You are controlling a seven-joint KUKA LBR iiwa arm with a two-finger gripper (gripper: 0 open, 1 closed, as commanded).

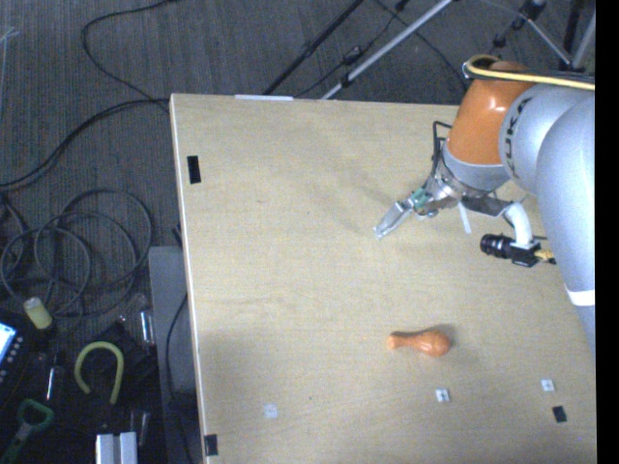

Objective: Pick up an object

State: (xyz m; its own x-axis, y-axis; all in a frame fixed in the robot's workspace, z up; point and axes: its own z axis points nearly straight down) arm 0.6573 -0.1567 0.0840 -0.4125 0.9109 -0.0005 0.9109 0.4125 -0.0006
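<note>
The small orange pear-shaped rubbery object (423, 342) lies crosswise, narrow neck leftward, well below the fingers (388, 225), whose state I cannot tell

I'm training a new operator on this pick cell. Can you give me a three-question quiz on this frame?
1. True or false: the gripper holds the orange object.
2. Where does the orange object lie relative to the gripper: A) nearer the picture's bottom, B) nearer its top, C) directly under it?
3. What colour is the band above the arm's wrist?

Key: 1 false, they are apart; 2 A; 3 orange.
</note>
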